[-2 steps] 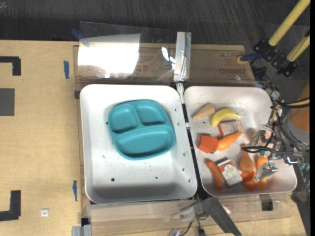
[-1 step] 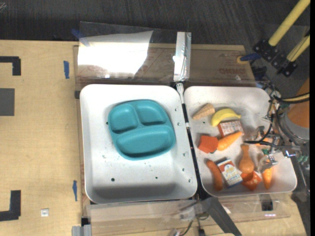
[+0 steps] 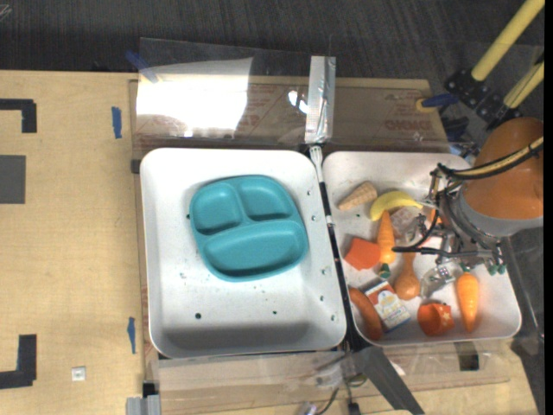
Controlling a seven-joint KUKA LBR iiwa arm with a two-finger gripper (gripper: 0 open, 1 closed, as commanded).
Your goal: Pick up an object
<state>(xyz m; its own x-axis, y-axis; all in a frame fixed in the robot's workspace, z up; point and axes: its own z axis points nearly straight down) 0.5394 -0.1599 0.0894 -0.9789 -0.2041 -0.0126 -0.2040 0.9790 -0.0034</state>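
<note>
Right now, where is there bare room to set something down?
Left bin: bare floor rings the teal tray, widest along the near wall. Right bin is crowded: banana, carrot, tomato under the gripper.

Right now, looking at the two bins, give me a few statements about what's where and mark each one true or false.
1. A teal divided plate lies in the left bin. True.
2. The banana lies on the teal divided plate. False: it lies in the right bin, near the far side.
3. The tomato sits next to a carrot at the near side of the right bin. True.
4. The gripper is over the left bin. False: it is over the right bin, among the food items.
5. The bread roll is in the right bin. True.
</note>
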